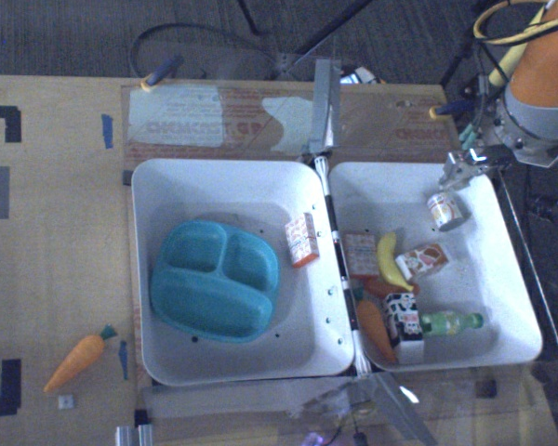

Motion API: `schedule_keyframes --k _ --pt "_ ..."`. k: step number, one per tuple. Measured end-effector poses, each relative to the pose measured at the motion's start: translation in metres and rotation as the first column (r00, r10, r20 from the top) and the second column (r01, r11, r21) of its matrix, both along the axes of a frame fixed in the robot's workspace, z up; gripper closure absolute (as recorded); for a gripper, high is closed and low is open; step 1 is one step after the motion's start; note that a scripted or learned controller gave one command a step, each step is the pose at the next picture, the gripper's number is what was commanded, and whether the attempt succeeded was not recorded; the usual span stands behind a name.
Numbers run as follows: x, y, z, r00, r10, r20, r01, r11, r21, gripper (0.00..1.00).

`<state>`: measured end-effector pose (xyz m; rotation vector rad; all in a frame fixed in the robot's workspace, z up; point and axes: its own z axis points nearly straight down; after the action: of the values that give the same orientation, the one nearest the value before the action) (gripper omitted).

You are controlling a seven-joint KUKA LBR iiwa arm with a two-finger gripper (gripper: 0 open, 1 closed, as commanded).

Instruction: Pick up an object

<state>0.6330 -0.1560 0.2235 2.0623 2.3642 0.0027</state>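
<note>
High fixed camera, slanted down, both bins [158,179]

You see two bins [158,189] of smooth white plastic with a soft shine, a matt teal plastic tray [216,280], a shiny metal can [445,210], a glossy green bottle [452,322] and a pale, matt wooden bench [56,249].

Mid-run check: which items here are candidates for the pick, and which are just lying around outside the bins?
Pick candidates:
- Right bin: can, banana, carton, green bottle, carrot, cow-print box, pink packet
- Left bin: small box, blue tray

Lying about:
- Orange carrot on the bench
- Cables on the floor
</note>
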Motion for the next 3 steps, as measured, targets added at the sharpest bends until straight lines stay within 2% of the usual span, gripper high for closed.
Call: schedule_keyframes --k 1,2,3 --pt "-0.038 -0.046 -0.080 1.000 0.026 -0.003 -0.026 1.000 0.001 1.00" --pt "-0.083 -0.019 -0.074 0.945 -0.327 -0.007 0.327 0.945 0.003 1.00" --pt "-0.124 0.032 0.002 0.920 -0.393 -0.004 0.393 0.920 0.002 1.00"
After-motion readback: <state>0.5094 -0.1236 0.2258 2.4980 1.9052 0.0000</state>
